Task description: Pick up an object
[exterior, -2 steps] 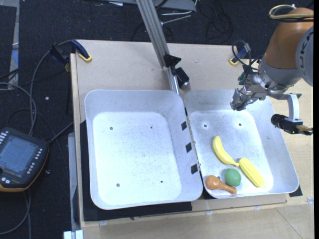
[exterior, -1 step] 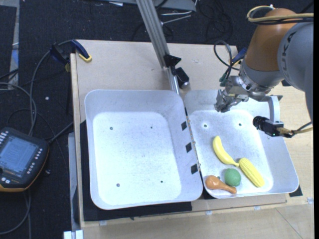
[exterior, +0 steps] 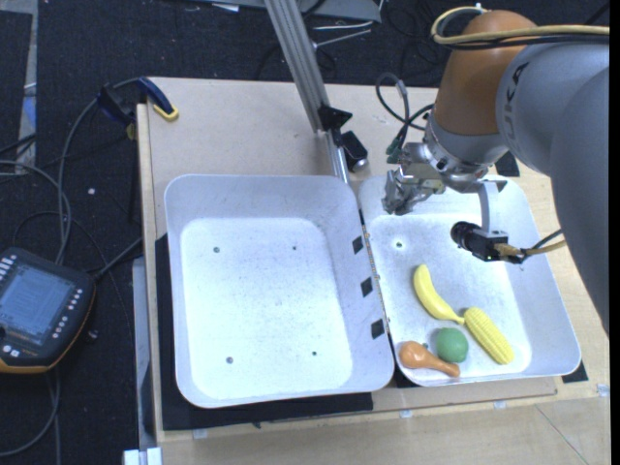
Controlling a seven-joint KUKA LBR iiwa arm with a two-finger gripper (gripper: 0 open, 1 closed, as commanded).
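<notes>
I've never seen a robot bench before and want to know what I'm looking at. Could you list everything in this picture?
Bins: two, white, side by side on the bench.
Banana: one, yellow, right bin.
Corn cob: one, yellow, right bin, beside the banana.
Round green object: one, right bin, near front.
Orange pear-shaped object: one, right bin, front edge.
Handheld control pad: one, dark, floor at left.
Arm: one, grey with orange band.
Gripper: one, above right bin's far end.

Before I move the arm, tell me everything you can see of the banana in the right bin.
The banana is a small yellow curved piece, smooth and glossy like plastic toy fruit, whole. It lies flat on the floor of the right bin, running from upper left to lower right. Its lower end meets the corn cob; the green ball sits just below it. The gripper is well above it, near the bin's far corner.
</notes>
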